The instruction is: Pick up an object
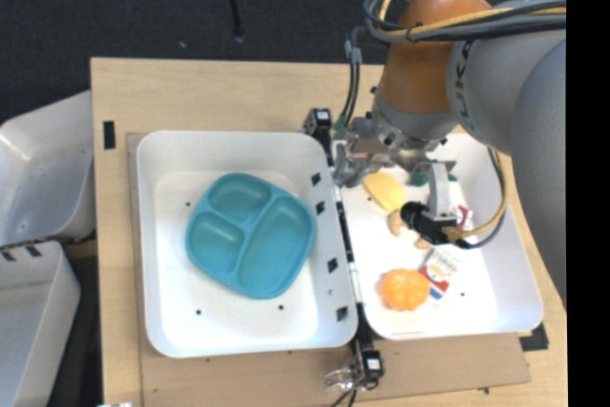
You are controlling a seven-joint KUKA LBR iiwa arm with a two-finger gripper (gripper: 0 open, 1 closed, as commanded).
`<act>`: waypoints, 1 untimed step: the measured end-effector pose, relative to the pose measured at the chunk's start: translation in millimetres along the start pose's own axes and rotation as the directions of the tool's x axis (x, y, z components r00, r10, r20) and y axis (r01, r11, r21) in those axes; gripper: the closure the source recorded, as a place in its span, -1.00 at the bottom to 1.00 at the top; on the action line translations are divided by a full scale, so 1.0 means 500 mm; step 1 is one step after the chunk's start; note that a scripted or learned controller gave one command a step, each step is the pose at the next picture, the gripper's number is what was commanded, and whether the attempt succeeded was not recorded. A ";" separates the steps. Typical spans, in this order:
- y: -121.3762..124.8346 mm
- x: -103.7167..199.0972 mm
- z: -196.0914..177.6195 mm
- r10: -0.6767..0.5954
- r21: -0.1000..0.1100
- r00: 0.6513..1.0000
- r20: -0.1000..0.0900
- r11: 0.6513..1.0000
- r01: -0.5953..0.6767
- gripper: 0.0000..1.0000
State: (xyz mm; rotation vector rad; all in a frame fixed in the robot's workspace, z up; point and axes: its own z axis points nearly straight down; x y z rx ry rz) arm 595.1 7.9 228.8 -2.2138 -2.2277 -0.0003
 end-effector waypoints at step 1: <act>-0.003 0.101 -0.033 -0.001 -0.003 1.000 -0.001 1.000 0.001 1.00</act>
